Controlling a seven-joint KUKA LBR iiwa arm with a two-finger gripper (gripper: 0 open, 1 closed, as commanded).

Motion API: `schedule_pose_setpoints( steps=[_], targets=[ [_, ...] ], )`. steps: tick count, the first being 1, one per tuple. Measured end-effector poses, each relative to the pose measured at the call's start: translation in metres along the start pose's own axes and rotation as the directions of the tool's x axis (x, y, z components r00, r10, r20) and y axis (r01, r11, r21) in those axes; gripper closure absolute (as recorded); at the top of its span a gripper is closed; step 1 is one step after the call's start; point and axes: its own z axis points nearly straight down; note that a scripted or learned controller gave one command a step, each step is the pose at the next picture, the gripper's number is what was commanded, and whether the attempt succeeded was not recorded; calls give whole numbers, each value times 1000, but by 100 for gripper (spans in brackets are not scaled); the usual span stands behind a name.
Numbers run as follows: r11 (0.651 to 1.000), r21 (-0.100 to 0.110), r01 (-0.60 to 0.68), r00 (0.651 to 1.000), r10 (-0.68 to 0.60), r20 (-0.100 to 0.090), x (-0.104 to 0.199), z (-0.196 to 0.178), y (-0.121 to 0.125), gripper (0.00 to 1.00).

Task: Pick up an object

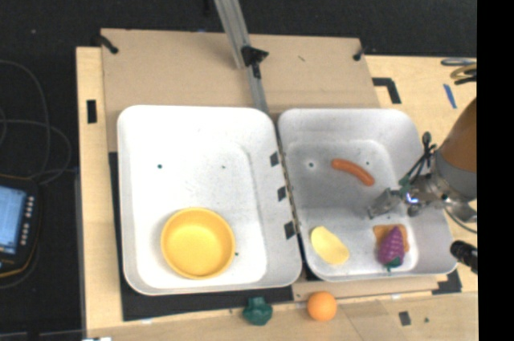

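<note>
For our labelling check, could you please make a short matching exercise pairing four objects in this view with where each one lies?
Things:
1. yellow bowl
2. orange sausage
3. purple grapes
4. orange ball

Places:
A. on the bench, in front of the bins
B. left bin, near corner
C. right bin, near the middle
D. right bin, near right corner

Pairs: 1-B, 2-C, 3-D, 4-A

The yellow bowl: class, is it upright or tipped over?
Upright. The yellow bowl shows its open mouth and round rim facing up, resting in the left bin.
</note>
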Motion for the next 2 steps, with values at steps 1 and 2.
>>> schedule_pose_setpoints(
  steps=[1, 2],
  targets=[
    [1000, -9, -3, 1000, 3, 2, -2, -14, 3, 100],
    [1000, -12, 6, 1000, -6, 3, 6, -72, 8, 100]
  ],
)
